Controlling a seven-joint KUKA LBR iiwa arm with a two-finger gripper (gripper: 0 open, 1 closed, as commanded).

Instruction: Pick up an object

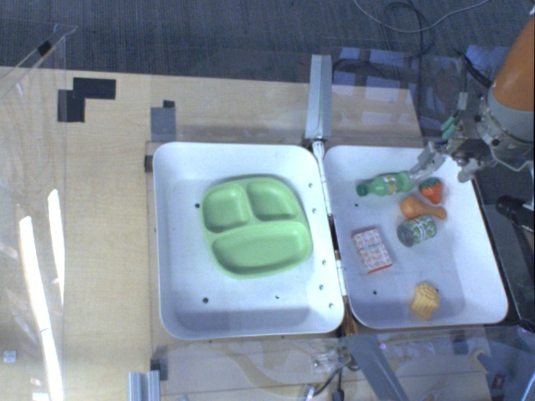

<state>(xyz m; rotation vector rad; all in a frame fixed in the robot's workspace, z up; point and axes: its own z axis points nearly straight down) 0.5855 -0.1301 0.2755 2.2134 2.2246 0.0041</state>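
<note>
The right bin (476,261) holds several small items. A green bottle (383,185) lies on its side near the far edge. Beside it sit a red strawberry-like toy (431,192) and an orange carrot-like piece (422,209). Below them are a grey can (416,230), a pink patterned box (372,251) and a yellow corn piece (425,300). My gripper (444,167) hangs over the bin's far right corner, just above the strawberry toy and the bottle's right end. Its fingers are spread open with nothing between them.
The left bin (180,299) holds a green divided tray (255,224). A metal divider bar (318,98) runs between the bins at the back. Cables (401,7) lie on the floor beyond the bench. A clear panel (33,182) stands at the left.
</note>
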